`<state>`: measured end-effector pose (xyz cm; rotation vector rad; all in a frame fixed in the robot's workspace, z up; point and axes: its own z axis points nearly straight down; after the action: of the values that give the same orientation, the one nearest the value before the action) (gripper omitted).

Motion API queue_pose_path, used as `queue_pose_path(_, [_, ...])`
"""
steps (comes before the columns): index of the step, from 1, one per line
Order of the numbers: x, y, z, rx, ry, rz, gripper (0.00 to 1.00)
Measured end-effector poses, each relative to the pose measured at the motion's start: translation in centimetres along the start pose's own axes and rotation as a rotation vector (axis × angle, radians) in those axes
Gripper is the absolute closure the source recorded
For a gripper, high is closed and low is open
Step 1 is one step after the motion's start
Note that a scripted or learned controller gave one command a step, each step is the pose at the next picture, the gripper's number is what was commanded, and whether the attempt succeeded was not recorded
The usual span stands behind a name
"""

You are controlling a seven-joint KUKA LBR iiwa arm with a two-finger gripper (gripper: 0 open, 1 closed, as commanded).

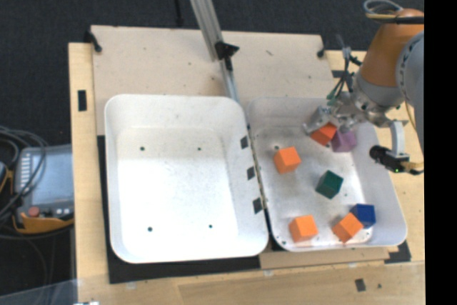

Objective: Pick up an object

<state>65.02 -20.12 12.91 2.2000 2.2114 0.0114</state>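
My gripper (326, 126) hangs over the upper part of the right bin (382, 186), reaching in from the right. A red-orange block (325, 133) sits between its fingers, and the gripper is shut on it. A purple block (345, 141) lies right beside it, touching or nearly touching. An orange cube (287, 159) rests a little to the lower left. A dark green cube (330, 184) lies below the gripper.
Near the right bin's front edge lie two orange cubes (303, 227) (348, 226) and a blue cube (365, 213). The left bin (114, 153) stands alongside. A slanted metal pole (203, 3) rises behind the bins.
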Motion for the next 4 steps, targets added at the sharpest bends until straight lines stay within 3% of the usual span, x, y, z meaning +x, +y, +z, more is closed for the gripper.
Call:
queue_pose_path(1, [-0.1,0.1,-1.0,-0.004,-0.003,-0.002,1.0])
queue_pose_path(2, [-0.1,0.3,-5.3,0.016,0.011,-0.003,1.0])
queue_pose_path(3, [-0.3,0.6,-10.7,0.014,0.009,-0.003,1.0])
queue_pose_path(4, [4.7,-0.3,-11.9,0.02,0.012,-0.001,1.0])
